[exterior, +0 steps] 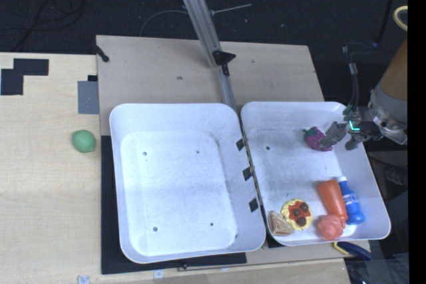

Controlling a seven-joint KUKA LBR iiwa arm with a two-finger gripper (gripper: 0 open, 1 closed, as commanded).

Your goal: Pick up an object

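Note:
My gripper point(345, 136) hovers at the far right of the right bin point(279, 120), reaching in from the right. Its two dark fingers stand apart with nothing between them, so it is open. A small purple object point(315, 138) lies on the bin floor just left of the left finger point(335, 132), touching it or nearly so. Along the bin's near right side lie an orange object point(331, 197), a blue bottle point(351, 201), a pink-red object point(329, 227), a round yellow toy with red spots point(297, 213) and a tan wedge point(281, 223).
The left bin point(126, 143) stands beside the right one, with black clips point(247, 173) along the shared rim. A green ball point(84, 141) rests on the bench left of the bins. A slanted metal bar point(203, 26) rises behind them.

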